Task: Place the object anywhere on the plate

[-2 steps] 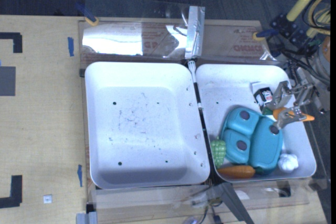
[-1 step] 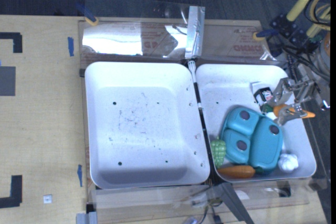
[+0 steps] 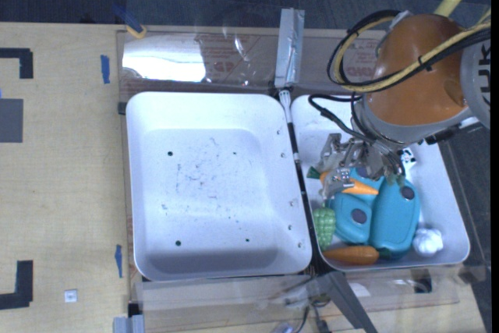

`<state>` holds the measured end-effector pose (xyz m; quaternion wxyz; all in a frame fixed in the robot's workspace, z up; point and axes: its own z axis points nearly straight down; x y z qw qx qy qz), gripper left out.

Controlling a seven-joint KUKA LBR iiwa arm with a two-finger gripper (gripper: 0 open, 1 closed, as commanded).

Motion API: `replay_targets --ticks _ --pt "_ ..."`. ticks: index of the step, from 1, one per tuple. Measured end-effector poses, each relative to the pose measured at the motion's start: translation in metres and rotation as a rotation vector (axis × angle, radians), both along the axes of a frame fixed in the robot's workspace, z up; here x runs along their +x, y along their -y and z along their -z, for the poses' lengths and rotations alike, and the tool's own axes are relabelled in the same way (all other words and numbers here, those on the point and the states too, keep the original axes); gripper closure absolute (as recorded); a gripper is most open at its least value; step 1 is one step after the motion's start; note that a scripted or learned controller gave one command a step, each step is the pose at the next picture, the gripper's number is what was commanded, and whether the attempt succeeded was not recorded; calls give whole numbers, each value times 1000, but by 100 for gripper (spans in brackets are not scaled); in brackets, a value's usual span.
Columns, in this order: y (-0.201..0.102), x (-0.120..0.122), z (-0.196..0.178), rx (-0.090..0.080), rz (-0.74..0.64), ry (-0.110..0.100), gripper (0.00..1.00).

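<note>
Grey arm (image 3: pixel 479 82), orange wrist band (image 3: pixel 417 70), looping black-and-yellow cables (image 3: pixel 351 51), metal claw (image 3: pixel 343 164)

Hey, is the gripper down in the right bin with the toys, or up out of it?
Down in it. The gripper sits low over the right bin, right above the blue toys and the orange piece.

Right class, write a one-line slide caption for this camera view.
Arm's hand lowered over toys in the right bin: blue toys, orange carrot, white ball.
</note>
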<state>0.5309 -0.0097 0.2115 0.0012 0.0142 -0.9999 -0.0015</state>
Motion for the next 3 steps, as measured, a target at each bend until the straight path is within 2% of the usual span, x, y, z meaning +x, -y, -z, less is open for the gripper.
replay_targets --ticks 1,2,3 --pt "-78 -17 -51 0 -95 12 100" --pt "-175 27 -40 1 -351 10 100" --pt "-136 16 -83 -1 -217 13 100"
